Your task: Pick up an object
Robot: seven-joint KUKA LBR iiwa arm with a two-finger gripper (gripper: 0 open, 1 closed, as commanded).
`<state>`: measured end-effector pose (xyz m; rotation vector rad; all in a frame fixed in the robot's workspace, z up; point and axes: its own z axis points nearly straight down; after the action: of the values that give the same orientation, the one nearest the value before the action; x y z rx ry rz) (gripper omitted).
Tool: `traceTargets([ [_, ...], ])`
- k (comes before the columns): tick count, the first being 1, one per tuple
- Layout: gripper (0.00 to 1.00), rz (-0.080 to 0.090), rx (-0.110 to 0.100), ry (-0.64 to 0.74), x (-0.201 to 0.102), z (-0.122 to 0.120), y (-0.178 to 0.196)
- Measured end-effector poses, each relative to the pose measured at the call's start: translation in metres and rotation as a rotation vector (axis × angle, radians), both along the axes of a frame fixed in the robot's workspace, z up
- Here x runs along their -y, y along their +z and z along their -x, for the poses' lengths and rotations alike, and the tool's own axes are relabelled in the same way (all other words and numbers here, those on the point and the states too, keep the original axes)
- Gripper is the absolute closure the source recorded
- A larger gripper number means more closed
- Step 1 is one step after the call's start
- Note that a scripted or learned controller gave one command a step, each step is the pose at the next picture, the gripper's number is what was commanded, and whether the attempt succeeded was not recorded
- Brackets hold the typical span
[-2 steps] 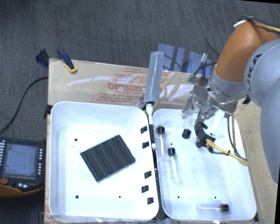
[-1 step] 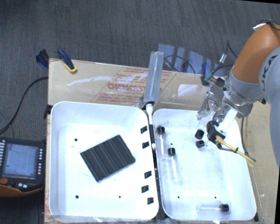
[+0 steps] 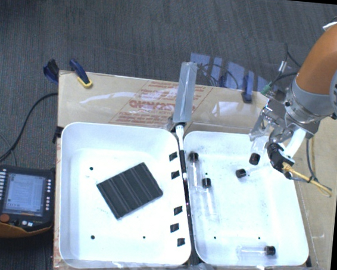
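White plastic forms the right bin point(image 3: 301, 235), the landmark for all else. Nearest the camera, by the bin's front rim, a clear tube with a black cap point(image 3: 257, 251) lies flat. Farther in, toward the bin's left wall, two more clear tubes with black caps point(image 3: 200, 189) lie lengthwise side by side. Nearer the bin's back half, a small black cap point(image 3: 241, 174) sits alone on the floor. Over the back right part of the bin hangs the gripper point(image 3: 261, 152), with nothing visible between its fingers; whether they are apart or together cannot be told. Left of this bin, the left bin point(image 3: 71, 151) holds a dark ribbed slab point(image 3: 130, 189).
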<state>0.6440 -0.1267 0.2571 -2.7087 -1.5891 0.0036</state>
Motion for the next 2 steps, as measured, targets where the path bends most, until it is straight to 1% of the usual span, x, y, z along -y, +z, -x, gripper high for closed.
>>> traceTargets([
  [1,0.0,0.0,0.0,0.001,0.0,0.0,0.0],
  [2,0.0,-0.003,-0.002,0.065,-0.036,0.081,-0.132],
])
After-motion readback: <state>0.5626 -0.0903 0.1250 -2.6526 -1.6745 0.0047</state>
